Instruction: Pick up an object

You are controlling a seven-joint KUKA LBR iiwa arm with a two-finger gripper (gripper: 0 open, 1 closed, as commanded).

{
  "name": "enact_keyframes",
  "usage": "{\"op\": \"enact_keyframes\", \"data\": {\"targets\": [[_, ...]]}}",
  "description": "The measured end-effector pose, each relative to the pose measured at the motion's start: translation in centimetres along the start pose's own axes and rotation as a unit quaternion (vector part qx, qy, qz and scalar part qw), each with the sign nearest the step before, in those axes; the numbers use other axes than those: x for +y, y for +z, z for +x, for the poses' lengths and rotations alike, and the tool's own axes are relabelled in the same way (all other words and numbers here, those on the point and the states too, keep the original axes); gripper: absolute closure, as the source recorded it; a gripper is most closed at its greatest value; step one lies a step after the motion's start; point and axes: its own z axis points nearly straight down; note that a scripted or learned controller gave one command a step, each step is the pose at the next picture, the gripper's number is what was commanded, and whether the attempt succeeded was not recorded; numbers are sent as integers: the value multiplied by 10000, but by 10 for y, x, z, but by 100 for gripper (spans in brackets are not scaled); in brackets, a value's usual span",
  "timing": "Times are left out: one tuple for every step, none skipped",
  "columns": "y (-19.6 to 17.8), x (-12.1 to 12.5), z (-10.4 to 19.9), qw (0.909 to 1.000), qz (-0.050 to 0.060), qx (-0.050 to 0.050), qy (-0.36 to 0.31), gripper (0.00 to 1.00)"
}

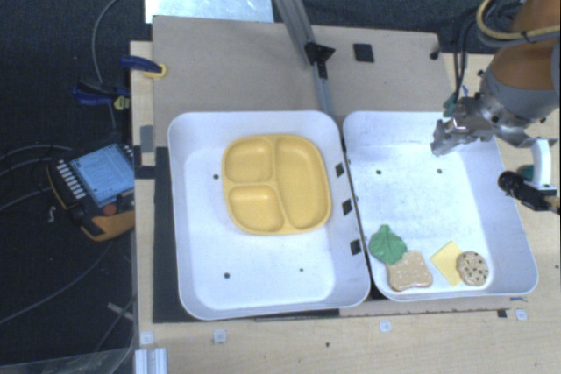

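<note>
Two shallow white bins sit side by side on a cardboard-covered bench. Four small toy foods lie close together at the near edge of the right bin (421, 179): a green leaf (387, 243), a bread slice (409, 273), a yellow cheese slice (446, 262) and a cookie (472, 268). Any of them could be picked. The gripper (453, 133) hangs over this bin's far part, well apart from them, so I judge no pick has begun. Whether its grasp is open or closed, I cannot tell. A yellow divided plate (275, 184) lies in the left bin (202, 267).

The arm (526, 57) ran off the frame at 3 o'clock, and the gripper (451, 136) appeared too small to read.
</note>
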Motion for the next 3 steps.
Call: {"op": "enact_keyframes", "data": {"targets": [[-20, 1, 0, 10000, 28, 6, -1, 100], [-8, 2, 55, 10000, 33, 12, -17, 100], [2, 1, 108, 10000, 37, 11, -13, 100]]}}
